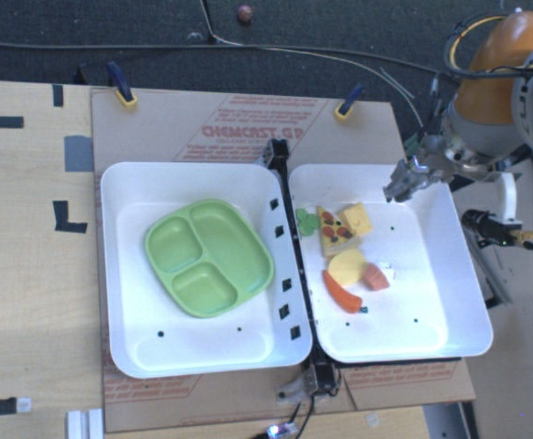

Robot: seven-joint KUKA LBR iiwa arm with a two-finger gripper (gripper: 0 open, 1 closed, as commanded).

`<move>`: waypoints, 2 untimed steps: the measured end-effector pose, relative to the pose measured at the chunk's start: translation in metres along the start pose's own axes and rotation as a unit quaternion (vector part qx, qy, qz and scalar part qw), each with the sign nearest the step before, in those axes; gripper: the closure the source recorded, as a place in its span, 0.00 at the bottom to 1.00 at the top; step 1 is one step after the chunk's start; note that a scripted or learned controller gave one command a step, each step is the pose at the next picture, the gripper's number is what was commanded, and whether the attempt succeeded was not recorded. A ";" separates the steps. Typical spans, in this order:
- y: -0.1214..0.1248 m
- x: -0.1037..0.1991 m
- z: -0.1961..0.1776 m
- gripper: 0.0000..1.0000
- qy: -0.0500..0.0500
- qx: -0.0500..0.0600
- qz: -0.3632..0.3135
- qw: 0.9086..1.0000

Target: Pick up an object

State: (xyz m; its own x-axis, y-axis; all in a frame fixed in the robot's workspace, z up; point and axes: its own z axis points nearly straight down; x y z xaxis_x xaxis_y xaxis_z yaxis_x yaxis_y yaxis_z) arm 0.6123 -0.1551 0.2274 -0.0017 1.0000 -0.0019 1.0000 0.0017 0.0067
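So in the camera view we're looking at the approach stage, nothing's been grabbed yet as far as we can judge. Our hand (401,188) hangs over the upper right corner of the right-hand shallow white bin (449,332), roughly at 1 o'clock from the pile of toy food. We honestly can't tell how the hand is set at this angle, too small and dark.

The pile sits a bit up and left of that bin's middle: a yellow cheese wedge (357,218), a pizza slice toy (334,230), a round yellow piece (346,268), an orange carrot-like piece (342,293) and a small red chunk (377,278). Nearest target looks like the cheese wedge, toward 8 o'clock from the hand, so we'd move that way and drop down.

The left white bin (120,337) holds a green divided plastic plate (209,256).

Writing: red print on the cardboard sheet (248,131), only partly legible, something like "CHEMCAST".
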 end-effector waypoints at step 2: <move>-0.002 0.048 -0.023 1.00 0.002 0.004 -0.002 1.000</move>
State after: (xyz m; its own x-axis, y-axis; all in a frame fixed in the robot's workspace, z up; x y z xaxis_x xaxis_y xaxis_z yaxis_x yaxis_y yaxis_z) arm 0.6105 -0.1067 0.2507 -0.0052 1.0000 0.0013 1.0000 0.0052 -0.0007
